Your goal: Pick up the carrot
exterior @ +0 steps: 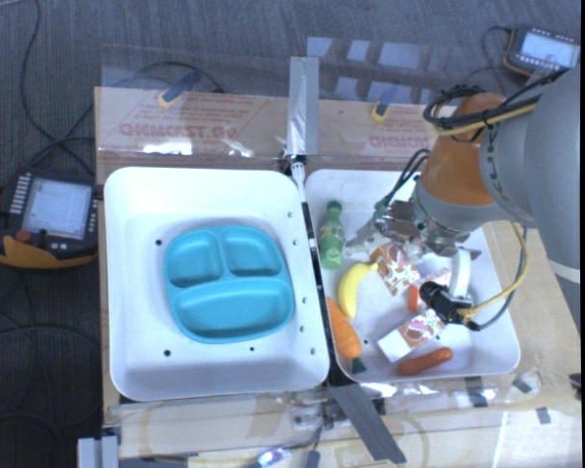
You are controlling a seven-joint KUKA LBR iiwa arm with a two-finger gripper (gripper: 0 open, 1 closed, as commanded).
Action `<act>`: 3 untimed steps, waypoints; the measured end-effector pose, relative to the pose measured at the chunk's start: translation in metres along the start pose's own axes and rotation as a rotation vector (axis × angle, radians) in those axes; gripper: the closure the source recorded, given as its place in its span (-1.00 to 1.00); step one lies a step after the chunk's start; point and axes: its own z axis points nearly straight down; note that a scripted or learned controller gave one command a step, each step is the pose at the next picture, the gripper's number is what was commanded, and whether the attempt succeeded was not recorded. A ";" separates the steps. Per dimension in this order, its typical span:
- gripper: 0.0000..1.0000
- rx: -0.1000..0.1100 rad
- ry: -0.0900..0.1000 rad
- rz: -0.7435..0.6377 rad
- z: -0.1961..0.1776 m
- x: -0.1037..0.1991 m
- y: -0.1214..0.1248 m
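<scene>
The carrot (344,333) is orange with a green stub at its lower end. It lies along the left wall of the right bin (497,354), just below a yellow banana (354,286). My gripper (397,228) hangs over the upper middle of that bin, above a red-and-white snack packet (398,267). It is up and to the right of the carrot, well apart from it. The arm's orange band (458,169) and grey body cover the bin's upper right part.
A green bottle (331,234) stands by the divider above the banana. A red sausage (427,361), a white-and-red box (418,331) and a small red piece (414,298) lie in the bin's lower part. The left bin (127,261) holds a blue divided plate (231,281).
</scene>
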 end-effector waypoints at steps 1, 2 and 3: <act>-1.00 -0.057 0.011 0.418 0.010 -0.005 -0.029; 1.00 -0.060 0.001 0.428 -0.005 -0.014 -0.030; 1.00 0.023 -0.002 0.252 -0.061 0.070 -0.054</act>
